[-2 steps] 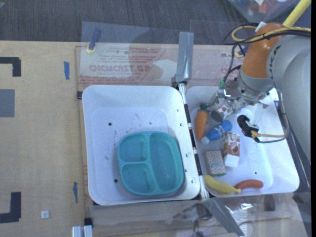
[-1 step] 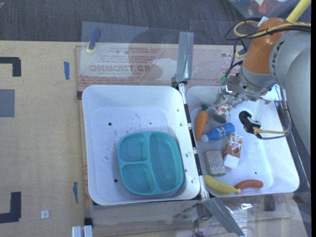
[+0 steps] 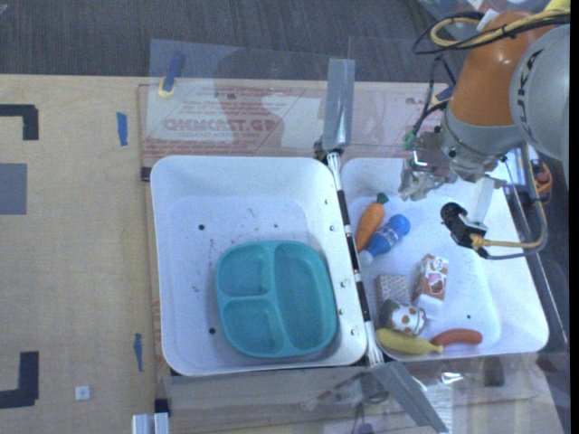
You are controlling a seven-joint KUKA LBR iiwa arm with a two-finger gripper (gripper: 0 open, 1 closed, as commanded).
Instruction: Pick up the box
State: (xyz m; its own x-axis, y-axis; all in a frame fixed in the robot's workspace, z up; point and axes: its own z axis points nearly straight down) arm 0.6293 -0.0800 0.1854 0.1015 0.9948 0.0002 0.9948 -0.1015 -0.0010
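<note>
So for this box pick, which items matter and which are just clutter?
Belongs to the job:
box
end effector
right bin

Just lying about:
carrot
blue bottle
banana
sausage
teal divided plate
left bin

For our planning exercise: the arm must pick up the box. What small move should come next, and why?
Probably shift the gripper toward the near side of the right bin, until it is over the box. It now hangs near the bin's far edge, past the carrot and bottle.
</note>
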